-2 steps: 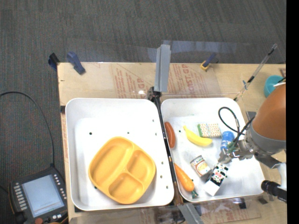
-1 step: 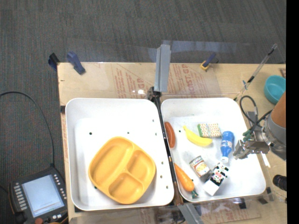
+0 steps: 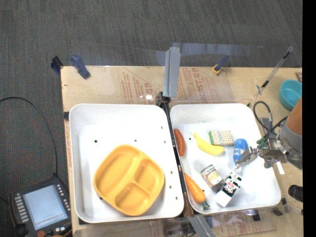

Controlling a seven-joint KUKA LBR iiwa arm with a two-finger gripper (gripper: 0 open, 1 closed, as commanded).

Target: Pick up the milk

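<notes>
The milk (image 3: pixel 228 189) is a small white carton with black cow patches, lying tilted toward the 5 o'clock corner of the right bin (image 3: pixel 270 194). Its darker, patterned end points up toward 1 o'clock and its plain white end toward 7 o'clock. Just beside it at 10 o'clock sits a small can (image 3: pixel 212 176), and an orange carrot (image 3: pixel 195 188) lies further off at 9 o'clock along the bin's left wall.

The gripper (image 3: pixel 247 158) reaches in from 3 o'clock and hovers between the carton and a blue object (image 3: pixel 239 148) at its 11 o'clock. The fingers look parted with nothing between them, though the view is too small and cluttered there to be sure.

The carton is probably a light, hollow toy, stiff enough to keep its shape but smooth-sided, so it could slip or spin under a glancing pinch. The best hold is likely across the two long flat faces near the middle of the body, fingers square to its tilted axis, well clear of the can. Gripping an end risks tipping it out.
</notes>
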